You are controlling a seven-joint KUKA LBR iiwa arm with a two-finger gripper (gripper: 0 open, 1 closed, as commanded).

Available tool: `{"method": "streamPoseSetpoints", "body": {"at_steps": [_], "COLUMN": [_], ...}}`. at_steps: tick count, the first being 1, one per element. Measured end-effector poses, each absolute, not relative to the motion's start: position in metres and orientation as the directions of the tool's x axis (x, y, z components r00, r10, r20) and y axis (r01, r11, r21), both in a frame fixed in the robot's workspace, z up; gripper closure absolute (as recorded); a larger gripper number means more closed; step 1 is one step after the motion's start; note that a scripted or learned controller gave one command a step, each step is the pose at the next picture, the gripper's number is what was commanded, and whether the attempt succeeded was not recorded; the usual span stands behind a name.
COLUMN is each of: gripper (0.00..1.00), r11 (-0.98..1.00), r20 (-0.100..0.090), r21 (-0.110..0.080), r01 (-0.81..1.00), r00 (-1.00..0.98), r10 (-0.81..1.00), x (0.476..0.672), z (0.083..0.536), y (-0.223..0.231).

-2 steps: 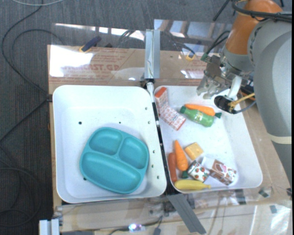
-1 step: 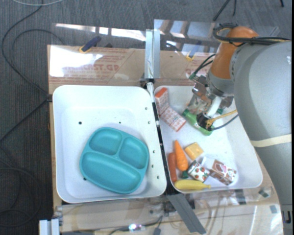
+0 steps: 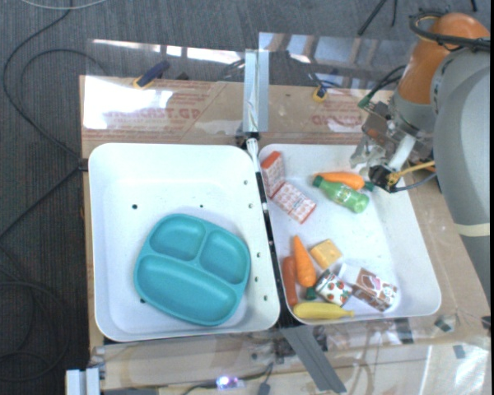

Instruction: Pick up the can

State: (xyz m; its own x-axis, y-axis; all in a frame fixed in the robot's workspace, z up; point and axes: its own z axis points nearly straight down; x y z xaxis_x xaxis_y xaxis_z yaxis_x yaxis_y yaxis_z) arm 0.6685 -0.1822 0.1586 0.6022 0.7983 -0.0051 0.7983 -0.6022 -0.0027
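- Gripper [image 3: 377,156] hovers at the right bin's [image 3: 412,245] far right corner; whether its jaws are spread cannot be told.
- Can [image 3: 333,289] lies near the bin's front edge, between a banana [image 3: 321,310] and cheese wedge [image 3: 326,253].
- Left bin [image 3: 115,179] holds a teal plate [image 3: 193,267].

Both bins [image 3: 107,220] look smooth glossy white plastic, teal tray [image 3: 193,268] matt plastic, green bottle [image 3: 343,194] shiny plastic, floor [image 3: 33,97] rough dark carpet.

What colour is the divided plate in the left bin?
Teal, plain with no pattern: the plate shows clearly in the camera view.
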Motion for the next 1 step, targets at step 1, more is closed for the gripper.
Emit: {"method": "streamPoseSetpoints", "body": {"at_steps": [1], "gripper": [1.0], "r11": [-0.549], "r20": [-0.001], "r21": [-0.005], "r01": [0.836], "r00": [0.549], "r10": [0.836], "x": [0.6082], "z": [0.1057], "y": [-0.1598]}}
